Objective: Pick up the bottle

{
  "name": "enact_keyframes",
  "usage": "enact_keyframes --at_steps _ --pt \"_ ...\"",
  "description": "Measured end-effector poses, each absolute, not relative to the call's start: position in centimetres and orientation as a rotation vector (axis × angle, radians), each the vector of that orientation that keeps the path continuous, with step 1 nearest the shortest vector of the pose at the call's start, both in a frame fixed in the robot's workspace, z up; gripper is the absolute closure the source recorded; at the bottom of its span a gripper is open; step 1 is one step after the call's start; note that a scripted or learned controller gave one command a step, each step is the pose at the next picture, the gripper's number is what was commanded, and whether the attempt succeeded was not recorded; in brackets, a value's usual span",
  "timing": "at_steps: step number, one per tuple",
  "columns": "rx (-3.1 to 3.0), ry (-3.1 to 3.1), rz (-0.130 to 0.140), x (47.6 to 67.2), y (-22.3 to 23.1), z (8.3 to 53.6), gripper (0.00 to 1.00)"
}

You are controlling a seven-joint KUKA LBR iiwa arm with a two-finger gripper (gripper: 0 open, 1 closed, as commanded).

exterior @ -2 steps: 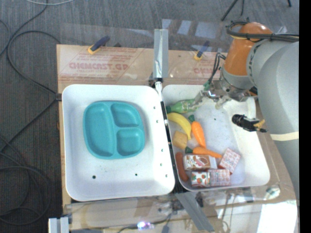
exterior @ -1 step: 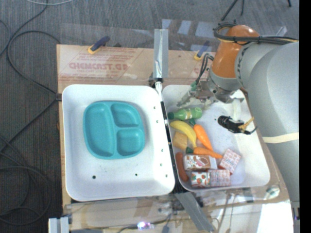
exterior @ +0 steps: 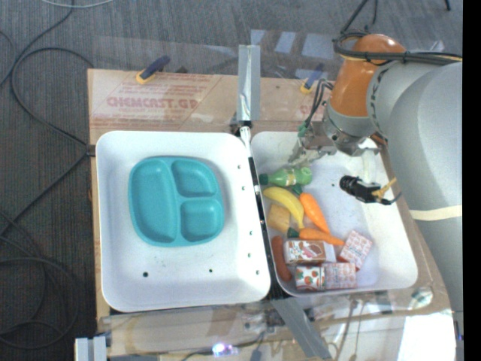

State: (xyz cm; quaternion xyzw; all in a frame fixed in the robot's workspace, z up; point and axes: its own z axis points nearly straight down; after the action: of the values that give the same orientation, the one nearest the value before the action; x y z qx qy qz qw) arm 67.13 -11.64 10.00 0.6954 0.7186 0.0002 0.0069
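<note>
Faded red lettering ran across the cardboard sheet [exterior: 161, 100] behind the left bin [exterior: 113, 277], but it was too blurred to read. The small cartons [exterior: 308, 253] bore printing too small to read.

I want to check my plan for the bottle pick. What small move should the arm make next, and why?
Probably a short descent toward the green bottle. The gripper hangs just above and right of it in the right bin, and nothing shows in its grasp. The bottle lies on its side beside the banana, so the approach should stay on the far side from it.

Green bottle [exterior: 288, 177], yellow banana [exterior: 284, 201], orange carrot [exterior: 314, 211] (teal tray [exterior: 176, 200] in white bin [exterior: 120, 277]).
</note>
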Motion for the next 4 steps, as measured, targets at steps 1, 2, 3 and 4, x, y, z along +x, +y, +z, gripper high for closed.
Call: enact_keyframes --at_steps 1,2,3,4 --pt "2.175 2.247 0.000 67.1 -11.6 10.0 0.00" --pt "2.154 2.272 0.002 65.7 -11.1 8.9 0.00" --pt "2.153 2.271 0.005 65.8 -11.1 9.9 1.00" --pt "2.329 2.111 -0.003 64.8 -12.0 11.2 1.00"
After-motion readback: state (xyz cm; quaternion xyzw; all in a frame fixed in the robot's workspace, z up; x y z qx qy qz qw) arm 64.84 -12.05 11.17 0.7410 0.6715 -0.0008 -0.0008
